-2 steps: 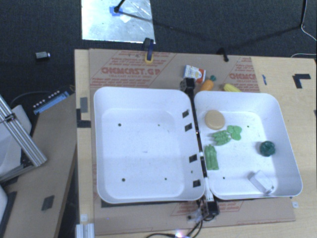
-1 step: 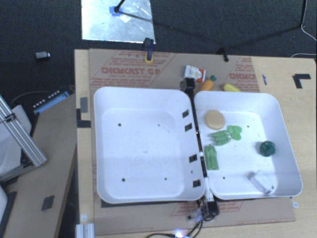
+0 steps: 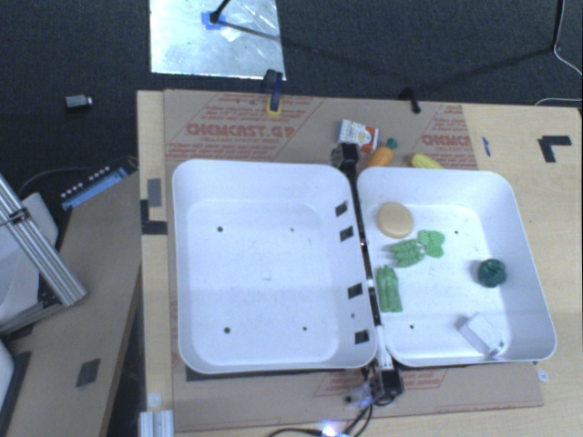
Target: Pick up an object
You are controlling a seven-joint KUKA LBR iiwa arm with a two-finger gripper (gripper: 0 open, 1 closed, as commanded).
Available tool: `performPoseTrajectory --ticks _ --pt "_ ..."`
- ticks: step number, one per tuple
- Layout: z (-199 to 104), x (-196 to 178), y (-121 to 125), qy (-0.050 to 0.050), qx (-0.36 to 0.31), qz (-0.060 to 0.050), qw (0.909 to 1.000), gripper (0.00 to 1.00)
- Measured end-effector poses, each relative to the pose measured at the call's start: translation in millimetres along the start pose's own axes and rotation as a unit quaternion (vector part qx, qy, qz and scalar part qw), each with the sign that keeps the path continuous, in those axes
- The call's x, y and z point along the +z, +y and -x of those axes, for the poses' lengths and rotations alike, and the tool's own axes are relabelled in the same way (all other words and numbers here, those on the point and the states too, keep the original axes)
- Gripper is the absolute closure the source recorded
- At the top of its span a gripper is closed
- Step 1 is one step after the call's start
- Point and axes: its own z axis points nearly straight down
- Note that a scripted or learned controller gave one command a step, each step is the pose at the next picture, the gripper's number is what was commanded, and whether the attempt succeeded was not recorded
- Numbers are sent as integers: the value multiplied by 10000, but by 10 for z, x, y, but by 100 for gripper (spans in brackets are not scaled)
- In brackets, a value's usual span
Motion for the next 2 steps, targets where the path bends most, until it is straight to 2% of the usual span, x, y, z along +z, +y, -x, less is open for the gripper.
performPoseTrajectory --ticks 1,2 --pt "117 -155 426 -10 3 2 10000 100" --pt "114 474 -25 12 31 -43 10000 100"
